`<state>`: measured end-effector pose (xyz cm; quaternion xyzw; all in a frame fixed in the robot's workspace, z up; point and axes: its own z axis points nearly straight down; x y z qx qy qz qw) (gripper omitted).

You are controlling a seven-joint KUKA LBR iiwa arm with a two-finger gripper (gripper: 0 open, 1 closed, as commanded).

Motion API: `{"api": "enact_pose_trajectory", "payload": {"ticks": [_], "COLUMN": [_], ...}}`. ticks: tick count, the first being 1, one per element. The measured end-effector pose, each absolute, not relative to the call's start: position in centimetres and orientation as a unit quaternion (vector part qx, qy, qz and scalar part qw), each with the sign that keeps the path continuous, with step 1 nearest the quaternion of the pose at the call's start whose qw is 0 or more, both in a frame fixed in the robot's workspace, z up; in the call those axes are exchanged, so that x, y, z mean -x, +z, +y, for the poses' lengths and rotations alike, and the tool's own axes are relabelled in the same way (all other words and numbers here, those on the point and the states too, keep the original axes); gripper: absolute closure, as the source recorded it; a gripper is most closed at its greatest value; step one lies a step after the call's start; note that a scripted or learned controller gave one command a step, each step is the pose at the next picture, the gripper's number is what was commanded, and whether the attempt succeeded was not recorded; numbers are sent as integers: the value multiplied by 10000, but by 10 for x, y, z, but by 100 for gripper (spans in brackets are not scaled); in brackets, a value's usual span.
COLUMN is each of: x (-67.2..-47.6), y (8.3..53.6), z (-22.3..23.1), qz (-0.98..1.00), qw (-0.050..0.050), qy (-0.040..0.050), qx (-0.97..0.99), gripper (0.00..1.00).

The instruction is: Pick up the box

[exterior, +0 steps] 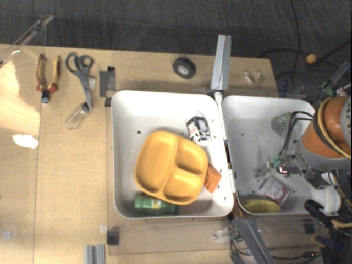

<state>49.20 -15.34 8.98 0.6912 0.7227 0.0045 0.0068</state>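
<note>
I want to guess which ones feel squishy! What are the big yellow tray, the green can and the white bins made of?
The yellow tray looks like smooth moulded plastic: rounded compartments, soft sheen. The green can is probably metal, though its cylinder shape and printed label leave that open. The white bins look like hard plastic or painted metal, matte, with rounded corners. None looks squishy.

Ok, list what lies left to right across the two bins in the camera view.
Green can → yellow divided plate → orange box → yellow banana → gripper, in the right bin.
</note>
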Motion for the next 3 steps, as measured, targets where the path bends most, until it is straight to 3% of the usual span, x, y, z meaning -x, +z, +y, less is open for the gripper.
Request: {"api": "enact_pose_trajectory", "payload": {"ticks": [1,2,3], "x": [-492,-496,-496], "y": [90,102,102], "z": [-123,-122,-122], "qz": [7026,7046,7046], "qw": [89,127,125], "qy": [43,66,65], "qx": [-7115,-7094,-7095], "gripper": [0,100,0]}}
